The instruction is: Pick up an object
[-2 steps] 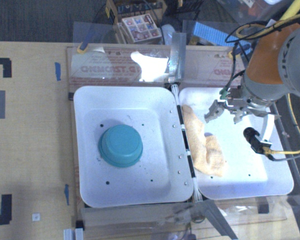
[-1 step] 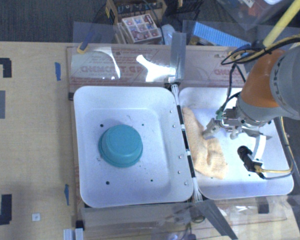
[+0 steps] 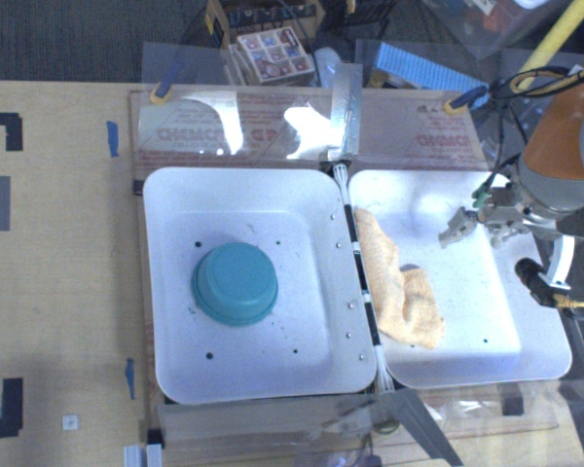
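Bench [image 3: 58, 290], tan, holds two white bins side by side. Left bin [image 3: 175, 358] has a teal bowl [image 3: 236, 282], upside down, near its middle. Right bin [image 3: 526, 358] has a yellow cloth [image 3: 399, 295], crumpled, lying along the bin's left wall, from mid-height down toward the near corner. Arm [image 3: 562, 154] comes in from the right, orange band up top, grey wrist below. Gripper [image 3: 460, 227] hangs over the right bin's upper right part, well apart from the cloth, nothing between its tips. Cannot tell how wide it is set; too small and blurred. Clear panels [image 3: 243, 129] stand behind both bins. Blue tape [image 3: 112, 137] on bench left of the panels.
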Tool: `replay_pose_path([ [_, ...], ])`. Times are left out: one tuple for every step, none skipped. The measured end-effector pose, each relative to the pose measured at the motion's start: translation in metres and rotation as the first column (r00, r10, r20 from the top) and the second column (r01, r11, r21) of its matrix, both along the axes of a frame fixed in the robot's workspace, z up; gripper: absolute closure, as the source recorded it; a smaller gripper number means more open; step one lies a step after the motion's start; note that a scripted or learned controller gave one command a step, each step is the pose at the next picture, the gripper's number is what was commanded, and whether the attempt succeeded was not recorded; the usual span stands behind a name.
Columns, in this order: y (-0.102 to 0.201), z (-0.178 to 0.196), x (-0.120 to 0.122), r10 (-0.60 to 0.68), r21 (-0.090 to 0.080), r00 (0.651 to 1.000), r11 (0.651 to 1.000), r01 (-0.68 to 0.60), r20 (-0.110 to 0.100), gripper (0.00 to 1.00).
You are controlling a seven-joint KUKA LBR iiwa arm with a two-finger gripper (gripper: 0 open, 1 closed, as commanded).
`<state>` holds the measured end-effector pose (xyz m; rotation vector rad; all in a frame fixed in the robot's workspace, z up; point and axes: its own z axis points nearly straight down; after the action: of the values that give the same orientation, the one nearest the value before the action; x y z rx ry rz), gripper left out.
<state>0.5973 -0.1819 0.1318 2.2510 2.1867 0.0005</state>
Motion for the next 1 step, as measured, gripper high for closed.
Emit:
replay_pose_path([
  [0.0738,-0.0437,-0.0235,0.037,0.001,0.999,0.999,-0.037,0.004,0.00],
])
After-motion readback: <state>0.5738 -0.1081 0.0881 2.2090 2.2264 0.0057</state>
